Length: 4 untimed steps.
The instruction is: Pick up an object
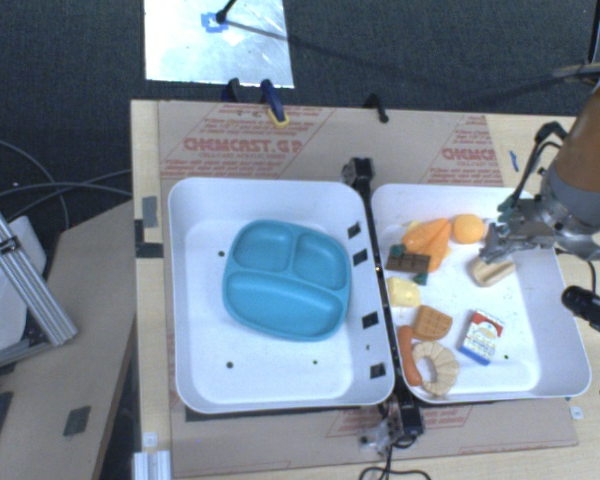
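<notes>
In the camera view, the hand (502, 248) is seen low over the right bin (550, 368), at a tan block (491, 271); its opening cannot be told, so a slipped or missed grasp is judged possible. "CHEMCAST GP" is read on the desk (242, 144) sheet.

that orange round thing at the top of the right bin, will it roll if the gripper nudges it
Probably yes. The orange ball-like item looks rounded and smooth, so a side nudge would likely send it rolling. It sits close to the carrot-shaped piece, which may stop it leftward. It looks like toy food, so probably light and stiff, and its curved surface could slip from the fingers.
</notes>
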Tool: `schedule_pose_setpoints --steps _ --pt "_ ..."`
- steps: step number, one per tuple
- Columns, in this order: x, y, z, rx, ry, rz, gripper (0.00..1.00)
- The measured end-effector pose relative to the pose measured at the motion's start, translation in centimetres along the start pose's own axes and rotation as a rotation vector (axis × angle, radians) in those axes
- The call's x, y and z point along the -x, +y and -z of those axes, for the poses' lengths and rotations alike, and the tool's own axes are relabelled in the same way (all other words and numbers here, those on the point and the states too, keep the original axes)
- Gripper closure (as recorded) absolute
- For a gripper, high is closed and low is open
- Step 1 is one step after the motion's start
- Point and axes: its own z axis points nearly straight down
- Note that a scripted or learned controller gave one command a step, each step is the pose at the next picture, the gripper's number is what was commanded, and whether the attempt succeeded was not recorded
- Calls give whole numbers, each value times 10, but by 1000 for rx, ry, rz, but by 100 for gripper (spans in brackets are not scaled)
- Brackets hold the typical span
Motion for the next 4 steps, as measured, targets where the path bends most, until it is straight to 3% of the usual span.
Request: schedule_pose_setpoints --steps 1,3,4 --pt "-43 17 1 1 1 5 100" --pt "-127 83 10 1 2 5 100" --pt "-175 96 9 0 2 4 100"
